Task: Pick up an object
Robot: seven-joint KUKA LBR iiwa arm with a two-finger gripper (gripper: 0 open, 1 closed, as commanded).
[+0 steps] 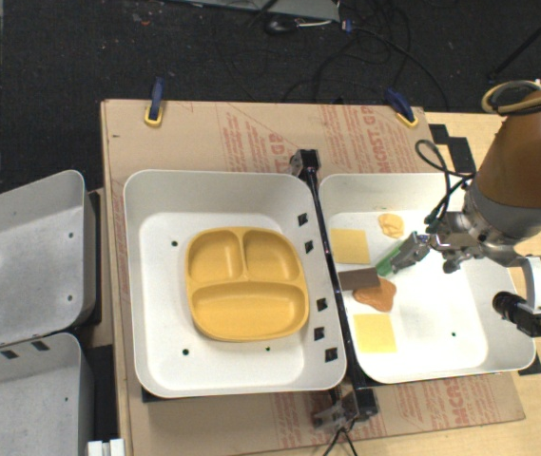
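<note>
Orange-brown, the small lump (376,296) lies in the right bin (460,350) between two yellow squares, the gripper (389,263) just above it; its grip cannot be told.

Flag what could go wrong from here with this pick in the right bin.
1. The claw sits low over a crowded patch: a dark flat piece and an orange-brown item touch each other, so it may catch both or nudge one aside.
2. The two yellow squares lie flat on the bin floor; a grab at one would likely slip.
3. The pile lies close to the divider, leaving little room on that side.
</note>
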